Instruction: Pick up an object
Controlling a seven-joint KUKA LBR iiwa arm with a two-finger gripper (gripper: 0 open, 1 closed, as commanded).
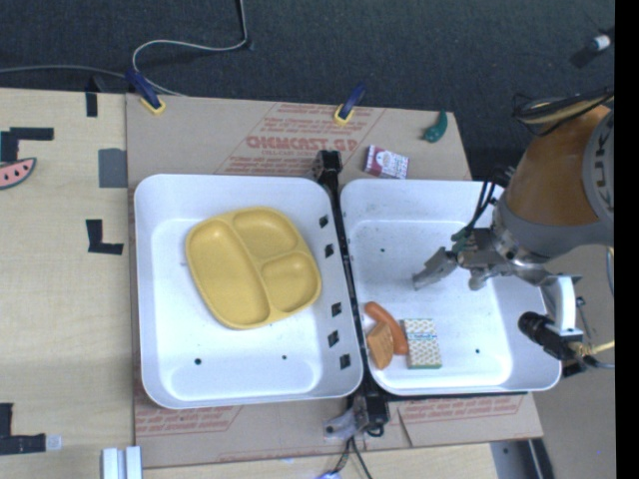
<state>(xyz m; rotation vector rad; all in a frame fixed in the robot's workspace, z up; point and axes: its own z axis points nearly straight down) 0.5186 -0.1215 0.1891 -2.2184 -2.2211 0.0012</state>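
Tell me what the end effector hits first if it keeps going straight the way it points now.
Probably the bare floor of the right bin. The end effector points down and left over it, apart from the orange object and small box. Its height above the floor is unclear.

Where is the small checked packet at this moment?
The small checked packet lies in the right bin, near its front wall, just right of the orange toy and below-left of the gripper.
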